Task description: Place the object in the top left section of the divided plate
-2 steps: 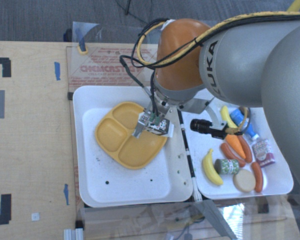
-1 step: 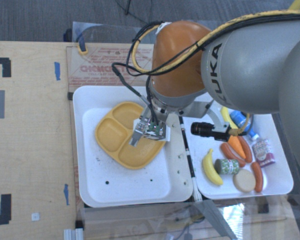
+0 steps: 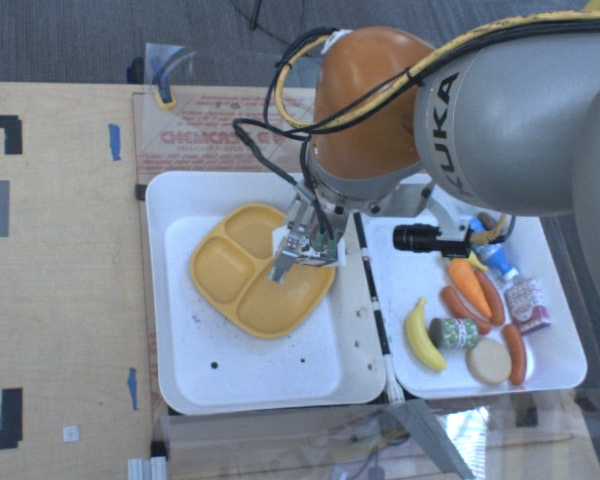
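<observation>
Arm: grey KUKA arm [image 3: 520,98] with an orange band reaches in from the right and hangs over the seam between the two bins.
Gripper: gripper [image 3: 283,266] points down and to the left over the yellow divided plate, its tip above the plate's larger right-hand section.
Jaws: the metal fingers [image 3: 280,268] lie close together at the tip; whether anything sits between them cannot be told, and how far apart they stand is not clear.
Divided plate: yellow divided plate [image 3: 255,268] lies flat in the left bin, turned at a slant, three sections visible; its upper sections show bare yellow.
Left bin: left bin [image 3: 180,368] is a shallow white tray holding the plate; a few dark specks on its floor.
Right bin: right bin [image 3: 570,358] touches the left bin along its side and holds the loose items.
Banana: banana [image 3: 422,336] lies near the right bin's left wall.
Carrot: carrot [image 3: 468,286] lies aslant mid-bin.
Green can: small green can [image 3: 455,333] lies just beside the banana.
Sausage: red sausage [image 3: 517,353] lies next to a round pale bun [image 3: 488,362].
Bottle: blue-capped bottle [image 3: 492,258] lies near the carrot's upper end.
Packet: clear wrapped packet [image 3: 528,303] lies at the right.
Task object: cannot tell which item it is.
</observation>
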You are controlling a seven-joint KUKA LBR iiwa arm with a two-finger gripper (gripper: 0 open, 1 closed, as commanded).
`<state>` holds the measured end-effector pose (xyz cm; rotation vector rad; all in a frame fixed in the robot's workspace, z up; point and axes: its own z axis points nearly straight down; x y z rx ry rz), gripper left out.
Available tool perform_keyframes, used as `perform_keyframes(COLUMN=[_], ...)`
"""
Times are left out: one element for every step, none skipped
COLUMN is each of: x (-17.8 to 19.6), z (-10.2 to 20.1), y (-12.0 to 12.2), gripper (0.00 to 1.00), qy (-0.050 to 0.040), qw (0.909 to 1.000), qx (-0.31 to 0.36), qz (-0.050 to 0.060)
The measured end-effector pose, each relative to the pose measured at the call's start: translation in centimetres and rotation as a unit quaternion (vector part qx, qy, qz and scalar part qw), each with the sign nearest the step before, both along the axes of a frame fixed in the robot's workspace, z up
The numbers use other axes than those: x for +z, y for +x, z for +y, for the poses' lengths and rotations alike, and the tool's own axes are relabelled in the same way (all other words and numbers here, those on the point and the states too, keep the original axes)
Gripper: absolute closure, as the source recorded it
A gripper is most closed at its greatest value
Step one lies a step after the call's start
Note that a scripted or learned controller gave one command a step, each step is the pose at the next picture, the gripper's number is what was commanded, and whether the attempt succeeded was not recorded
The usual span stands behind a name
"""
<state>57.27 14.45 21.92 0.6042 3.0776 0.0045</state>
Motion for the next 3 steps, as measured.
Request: perform_keyframes(x=[-4.0,1.3,2.2], z=[0.9,-0.4,1.7], y=[-1.1,-2.9,-5.0], gripper=[1.00,1.00,1.00], qy=[-0.0003,-0.0004,-0.0006], qw=[0.9984,0.9970,0.9912], qx=[0.056,0.078,0.132], qz=[0.002,0.000,0.001])
